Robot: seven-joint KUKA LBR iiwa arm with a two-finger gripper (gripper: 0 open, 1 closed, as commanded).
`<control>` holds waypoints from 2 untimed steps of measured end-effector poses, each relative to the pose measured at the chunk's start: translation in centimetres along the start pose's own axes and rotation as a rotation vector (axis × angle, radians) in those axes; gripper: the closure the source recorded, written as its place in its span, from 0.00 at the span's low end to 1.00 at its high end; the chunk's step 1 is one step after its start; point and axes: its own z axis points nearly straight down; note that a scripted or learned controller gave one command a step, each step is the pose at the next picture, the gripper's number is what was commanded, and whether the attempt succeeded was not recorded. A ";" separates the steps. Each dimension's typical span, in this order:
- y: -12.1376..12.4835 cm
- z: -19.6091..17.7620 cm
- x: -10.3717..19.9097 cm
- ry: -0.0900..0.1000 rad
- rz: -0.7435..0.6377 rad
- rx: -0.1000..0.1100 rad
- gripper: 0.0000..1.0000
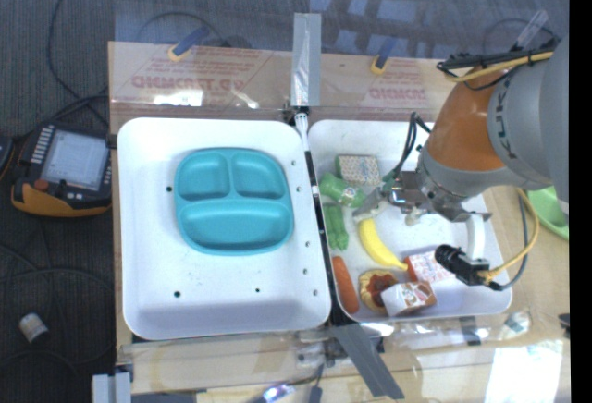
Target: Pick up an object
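Observation:
The right bin (481, 299) holds several toy foods. A yellow banana (377, 242) lies near its middle. A speckled beige block (358, 169) sits at the back, with a green leafy piece (337, 192) and a green pod (335, 227) along the left wall. An orange carrot-like stick (344, 283), a brown and red round piece (374, 285) and two red and white cartons (423, 266) (408, 299) lie at the front. My gripper (393, 199) hangs low in this bin, just above and right of the banana's top end, close to the green leafy piece.
The left bin (148, 299) holds a teal divided plate (234, 200). The arm's grey and orange body (481, 138) covers the right bin's back right part. A black cable end (455, 259) hangs over the cartons. A handheld pendant (60, 170) lies on the floor at left.

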 end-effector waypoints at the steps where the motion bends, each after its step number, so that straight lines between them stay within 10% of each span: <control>1: 0.0 -0.9 0.0 0.001 -0.001 0.001 1.00; 2: 0.0 -0.8 0.1 0.002 -0.001 0.002 0.00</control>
